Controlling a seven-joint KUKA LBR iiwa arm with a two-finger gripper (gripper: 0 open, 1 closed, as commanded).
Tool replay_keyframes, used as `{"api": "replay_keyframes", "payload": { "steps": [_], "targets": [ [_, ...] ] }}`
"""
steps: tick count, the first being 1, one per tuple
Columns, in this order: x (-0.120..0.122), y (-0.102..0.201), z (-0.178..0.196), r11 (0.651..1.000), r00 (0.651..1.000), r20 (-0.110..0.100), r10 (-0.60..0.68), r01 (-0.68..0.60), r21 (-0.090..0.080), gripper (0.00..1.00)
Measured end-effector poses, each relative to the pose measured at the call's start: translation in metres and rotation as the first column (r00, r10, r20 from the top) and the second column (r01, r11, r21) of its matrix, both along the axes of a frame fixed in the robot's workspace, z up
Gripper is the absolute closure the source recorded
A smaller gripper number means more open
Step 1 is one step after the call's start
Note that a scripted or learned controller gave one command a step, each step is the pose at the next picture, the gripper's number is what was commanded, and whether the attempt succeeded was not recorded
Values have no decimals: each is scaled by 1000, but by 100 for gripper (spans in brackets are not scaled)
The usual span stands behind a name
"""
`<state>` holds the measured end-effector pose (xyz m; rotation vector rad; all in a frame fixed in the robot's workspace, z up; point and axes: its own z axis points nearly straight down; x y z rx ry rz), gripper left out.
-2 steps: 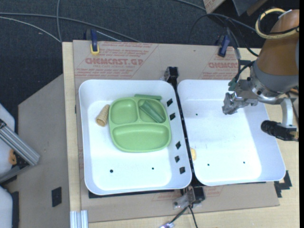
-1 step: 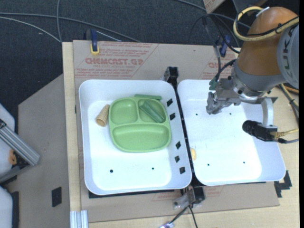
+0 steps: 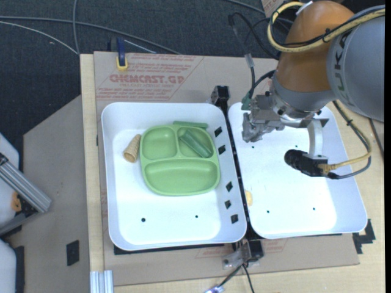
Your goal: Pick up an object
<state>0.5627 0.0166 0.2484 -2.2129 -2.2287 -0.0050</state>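
Observation:
A green divided plate [image 3: 180, 162] lies in the left bin [image 3: 122, 215]. A darker green piece [image 3: 197, 143] rests in the plate's upper right compartment. A tan cone [image 3: 131, 148] lies on the bin floor just left of the plate. My gripper [image 3: 252, 132] hangs over the upper left part of the right bin [image 3: 305, 215], close to the divider between the bins. Nothing shows beneath it but the white bin floor. The arm's orange band [image 3: 308, 41] and grey body cover the right bin's far side.
A small yellow bit [image 3: 248, 197] sits at the right bin's left wall. A black fitting with a yellow cable [image 3: 308, 162] hangs from the arm over the right bin. Black clips [image 3: 229, 188] line the divider. Cardboard [image 3: 146, 72] lies under both bins.

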Motion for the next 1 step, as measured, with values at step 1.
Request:
{"api": "replay_keyframes", "payload": {
  "steps": [1],
  "targets": [
    [11,50,-4,1000,1000,0,-1,1,-1,100]
  ]
}}
